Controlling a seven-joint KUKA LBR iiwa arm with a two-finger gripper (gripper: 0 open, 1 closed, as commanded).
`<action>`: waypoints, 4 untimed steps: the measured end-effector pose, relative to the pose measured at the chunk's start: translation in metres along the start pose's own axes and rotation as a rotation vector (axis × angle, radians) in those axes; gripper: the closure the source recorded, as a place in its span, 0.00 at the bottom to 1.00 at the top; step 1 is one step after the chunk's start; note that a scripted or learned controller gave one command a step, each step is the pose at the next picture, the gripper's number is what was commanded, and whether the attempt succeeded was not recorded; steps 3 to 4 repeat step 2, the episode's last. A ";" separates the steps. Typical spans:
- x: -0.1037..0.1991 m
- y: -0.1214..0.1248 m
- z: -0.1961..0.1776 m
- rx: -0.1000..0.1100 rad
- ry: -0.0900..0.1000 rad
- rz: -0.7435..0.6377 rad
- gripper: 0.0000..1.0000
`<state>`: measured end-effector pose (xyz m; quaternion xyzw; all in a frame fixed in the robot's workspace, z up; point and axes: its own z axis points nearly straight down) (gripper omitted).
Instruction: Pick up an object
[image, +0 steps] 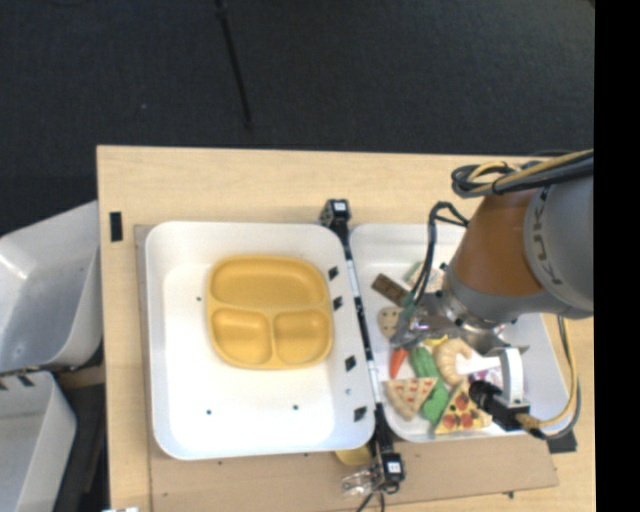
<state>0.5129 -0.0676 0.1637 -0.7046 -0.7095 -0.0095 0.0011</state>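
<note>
The right bin (395, 245) holds a heap of toy food: a pizza slice (405, 396), a green pod-shaped piece (437, 398), a second pizza slice (463, 413), a brown block (391, 289), a round pale piece (389, 321) and a beige lump (455, 357). My gripper (424, 326) hangs low over this heap, under the orange wrist band. Its fingers are hidden by the wrist and the clutter, and nothing shows plainly between them.
The left bin (170, 400) bears a yellow divided plate (269, 309) in its middle. A rail with black clips (352, 320) runs between the bins. Cables (438, 240) loop off the wrist above the right bin. The wooden bench edge (120, 180) surrounds both.
</note>
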 end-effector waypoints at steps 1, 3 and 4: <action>0.041 -0.006 -0.090 0.004 -0.015 0.000 1.00; 0.038 -0.006 -0.086 0.011 -0.017 0.005 0.00; 0.038 -0.006 -0.086 0.011 -0.017 0.005 0.00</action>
